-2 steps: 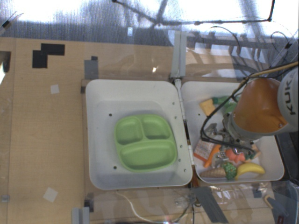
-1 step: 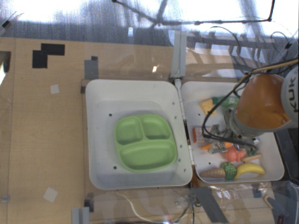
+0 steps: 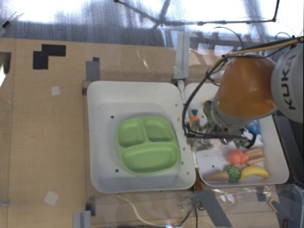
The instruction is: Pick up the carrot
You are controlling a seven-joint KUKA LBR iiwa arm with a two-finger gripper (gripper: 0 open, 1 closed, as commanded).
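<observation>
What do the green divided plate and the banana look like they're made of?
The green plate looks like moulded plastic with a matte finish: even colour, soft rounded compartment edges, no glare. The banana looks like a plastic toy: smooth, uniform yellow with a slight sheen. Neither can be told for certain from this view.

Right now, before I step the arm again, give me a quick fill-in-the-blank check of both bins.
1. The green divided plate lies in the ____ bin.
2. The banana is ____ in colour.
3. The carrot lies in the ____ bin, beside the gripper.

Missing words: left; yellow; right
</observation>
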